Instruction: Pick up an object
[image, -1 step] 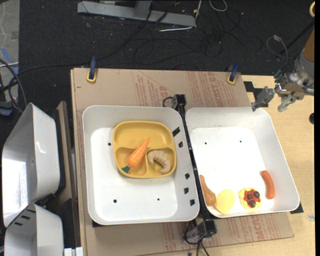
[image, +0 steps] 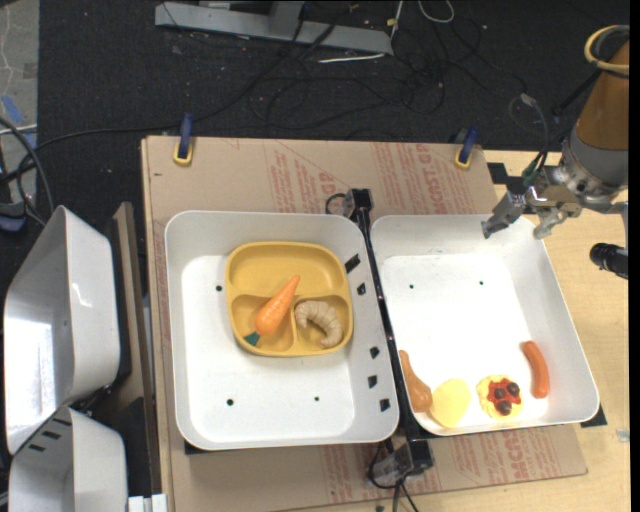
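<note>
My gripper (image: 523, 220) hangs over the far right rim of the right bin (image: 470, 300), fingers spread open with nothing between them. Along that bin's near edge lie an orange sausage (image: 537, 368), a small yellow tart with red and dark berries (image: 500, 395), a pale yellow round piece (image: 451, 400) and a tan spoon-like piece (image: 414, 382). In the left bin (image: 200, 390) a yellow divided plate (image: 288, 263) holds a carrot (image: 277, 305) and a beige shrimp-like piece (image: 322, 321).
Both bins rest on a cardboard sheet (image: 300, 170) held by two clamps at its far edge. Cables trail over the dark floor beyond. White containers (image: 55, 320) stand at the left, off the bench.
</note>
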